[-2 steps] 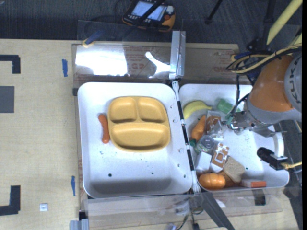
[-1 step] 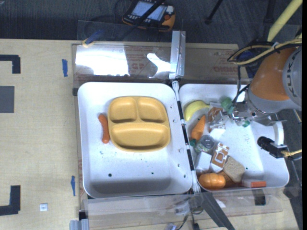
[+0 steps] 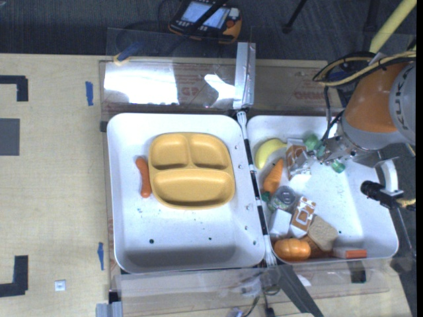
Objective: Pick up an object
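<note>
Robot gripper [image 3: 322,149] low over the right bin's [image 3: 370,207] back edge among toys, can't tell its grip, yellow tray [image 3: 192,169] mid left bin [image 3: 125,197]

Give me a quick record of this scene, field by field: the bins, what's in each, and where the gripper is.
left bin: yellow divided plate, orange carrot-like piece beside its left edge
right bin: yellow round fruit, orange carrot, orange round item, brown slab, small packets
gripper: low over the right bin's far side
arm: enters from the right
</note>
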